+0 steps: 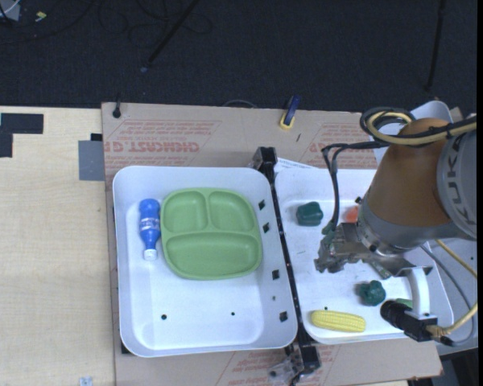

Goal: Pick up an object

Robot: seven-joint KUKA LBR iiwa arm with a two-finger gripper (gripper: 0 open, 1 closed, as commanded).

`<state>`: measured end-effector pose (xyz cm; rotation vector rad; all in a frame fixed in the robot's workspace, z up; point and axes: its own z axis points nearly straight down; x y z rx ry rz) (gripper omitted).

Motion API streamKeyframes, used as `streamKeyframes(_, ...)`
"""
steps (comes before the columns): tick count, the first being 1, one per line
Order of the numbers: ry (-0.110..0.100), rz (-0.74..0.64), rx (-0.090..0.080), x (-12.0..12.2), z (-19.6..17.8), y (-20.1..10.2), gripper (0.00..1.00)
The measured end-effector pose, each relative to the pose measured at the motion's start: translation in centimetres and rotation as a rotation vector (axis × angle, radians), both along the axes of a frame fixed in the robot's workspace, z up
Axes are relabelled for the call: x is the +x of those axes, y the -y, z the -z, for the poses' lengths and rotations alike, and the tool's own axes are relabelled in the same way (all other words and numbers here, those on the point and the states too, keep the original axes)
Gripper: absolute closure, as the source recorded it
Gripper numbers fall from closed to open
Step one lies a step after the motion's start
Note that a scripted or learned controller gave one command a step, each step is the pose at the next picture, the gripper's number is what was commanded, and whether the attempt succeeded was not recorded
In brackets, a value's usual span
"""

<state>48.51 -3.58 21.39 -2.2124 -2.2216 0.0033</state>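
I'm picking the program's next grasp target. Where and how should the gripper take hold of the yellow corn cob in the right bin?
Grip the corn cob across its middle, coming straight down from above. It lies flat and lengthwise along the right bin's near wall, so the fingers should close across its narrow width, though that wall probably leaves little room.

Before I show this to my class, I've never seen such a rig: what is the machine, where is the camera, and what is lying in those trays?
It is one robot arm, grey with an orange band, reaching in from the right. Its gripper hangs over the right bin; I can't tell if it holds anything. The camera sits above the bench, looking down at a slant. The left bin holds a green tray and a blue bottle. The right bin holds a corn cob and two dark green items.
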Motion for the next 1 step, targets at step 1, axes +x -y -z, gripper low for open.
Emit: streamKeyframes(1,0.003,0.002,-0.002,-1.32,-1.79,-1.0,1.0)
